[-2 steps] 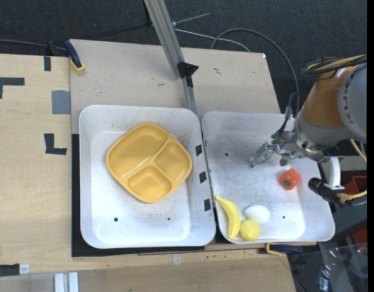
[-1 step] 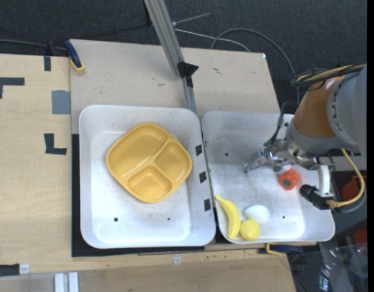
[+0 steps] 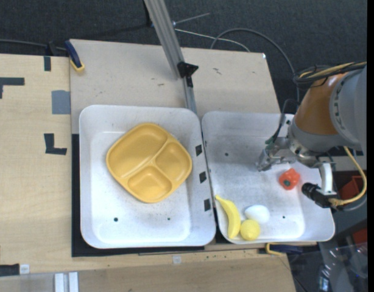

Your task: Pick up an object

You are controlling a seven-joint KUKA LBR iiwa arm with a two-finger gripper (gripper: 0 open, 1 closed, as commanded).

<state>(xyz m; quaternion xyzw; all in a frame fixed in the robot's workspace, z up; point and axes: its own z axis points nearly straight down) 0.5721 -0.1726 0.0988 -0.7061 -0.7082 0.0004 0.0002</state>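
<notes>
Gripper (image 3: pixel 264 161) sits low over the right bin (image 3: pixel 236 132), roughly mid-bin toward its right wall, nothing visibly between its fingers. Whether it is spread or pressed together: cannot tell, too small and blurred. Nearest pickable thing is the small red-orange object (image 3: pixel 289 179), just beside the gripper, toward the bin's right wall and slightly toward the near edge; compact, no clear long axis. Banana (image 3: pixel 229 216) lies at the bin's near-left corner, long axis running roughly along the left wall and curving toward the near edge. White egg-like object (image 3: pixel 257 212) and yellow round object (image 3: pixel 250 229) sit just beside it along the near edge, yellow one apparently touching the banana tip. Those three are farther from the gripper than the red one. Yellow divided plate (image 3: pixel 149 162) is in the left bin (image 3: pixel 92 181), well apart, across the divide. Judgement: shortest move is a small shift toward the right wall, onto the red object.
</notes>
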